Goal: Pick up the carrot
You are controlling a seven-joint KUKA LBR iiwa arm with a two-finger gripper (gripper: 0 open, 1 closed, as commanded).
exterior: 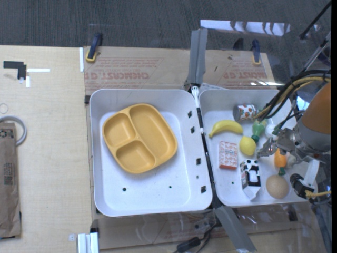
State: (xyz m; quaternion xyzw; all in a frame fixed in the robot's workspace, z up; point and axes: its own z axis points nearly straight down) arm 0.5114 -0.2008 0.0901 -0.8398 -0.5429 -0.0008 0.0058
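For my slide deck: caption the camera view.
Grey arm's tool poised at the small orange carrot in the right white bin, among banana, lemon and egg; yellow divided plate left.

From my station I see even, bright overhead light, soft shadows inside the white bins (100,141), mild glare on their rims, and slight softness toward the right edge.

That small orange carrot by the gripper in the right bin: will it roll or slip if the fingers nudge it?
The small orange carrot looks like a smooth, rigid toy, so it probably won't flex but may slip. Its rounded shape suggests it could roll toward the tan egg. The gripper sits right over it, crowded by the yellow lemon.
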